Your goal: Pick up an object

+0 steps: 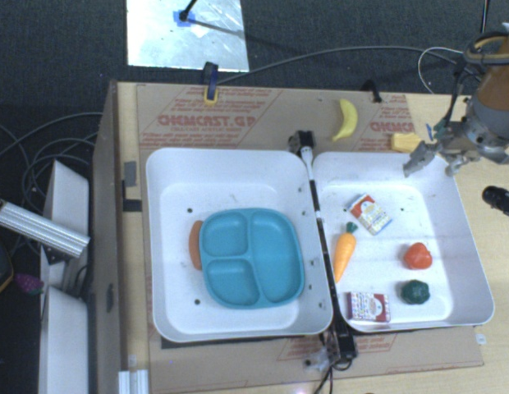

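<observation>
My gripper (433, 161) hangs over the far right rim of the right bin (460, 212), open, with nothing between its fingers. Below it in that bin lie a small red-and-white carton (369, 213), an orange carrot (344, 253), a red tomato (417, 256), a dark green lump (415, 292) and a second red-and-white carton (368, 307). The nearest of these, the small carton, sits well to the left of and in front of the gripper.
The left bin (168, 187) holds a blue divided plate (250, 257) with an orange sausage (194, 245) at its left edge. On the bench behind the bins lie a banana (346, 120) and a yellow block (405, 142), the block just left of the gripper.
</observation>
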Controlling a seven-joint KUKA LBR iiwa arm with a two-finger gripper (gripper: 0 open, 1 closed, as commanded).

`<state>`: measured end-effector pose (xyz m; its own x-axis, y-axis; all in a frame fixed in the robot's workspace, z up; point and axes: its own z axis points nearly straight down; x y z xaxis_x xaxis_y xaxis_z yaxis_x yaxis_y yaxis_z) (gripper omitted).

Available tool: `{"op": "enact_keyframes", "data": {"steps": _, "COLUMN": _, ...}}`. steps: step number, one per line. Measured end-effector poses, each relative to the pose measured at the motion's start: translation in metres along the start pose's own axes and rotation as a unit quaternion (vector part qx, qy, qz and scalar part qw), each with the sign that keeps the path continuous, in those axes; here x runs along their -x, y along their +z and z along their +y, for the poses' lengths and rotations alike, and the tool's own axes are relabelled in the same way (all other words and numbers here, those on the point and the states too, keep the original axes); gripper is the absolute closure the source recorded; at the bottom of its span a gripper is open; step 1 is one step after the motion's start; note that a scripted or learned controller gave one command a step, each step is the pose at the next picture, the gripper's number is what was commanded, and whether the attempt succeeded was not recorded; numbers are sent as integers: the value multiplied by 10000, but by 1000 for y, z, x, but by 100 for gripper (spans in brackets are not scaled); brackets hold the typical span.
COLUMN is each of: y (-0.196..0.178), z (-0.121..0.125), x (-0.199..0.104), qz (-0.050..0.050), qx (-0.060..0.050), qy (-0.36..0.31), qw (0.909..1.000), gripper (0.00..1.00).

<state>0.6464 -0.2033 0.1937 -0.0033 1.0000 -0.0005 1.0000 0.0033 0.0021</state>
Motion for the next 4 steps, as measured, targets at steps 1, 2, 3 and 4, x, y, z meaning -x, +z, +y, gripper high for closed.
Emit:
{"op": "enact_keyframes", "data": {"steps": 1, "y": 78, "z": -88, "x": 3, "qz": 2, "qx": -19, "qy": 8, "qw": 10000, "gripper": 0}}
{"op": "enact_keyframes", "data": {"steps": 2, "y": 109, "z": -132, "x": -28, "qz": -1, "qx": -1, "qy": 10, "qw": 10000, "gripper": 0}}
{"op": "enact_keyframes", "data": {"steps": 3, "y": 99, "z": -131, "x": -28, "qz": -1, "qx": 11, "qy": 5, "qw": 10000, "gripper": 100}}
{"op": "enact_keyframes", "data": {"steps": 4, "y": 57, "z": -124, "x": -114, "qz": 5, "qx": 0, "qy": -2, "qw": 10000, "gripper": 100}}
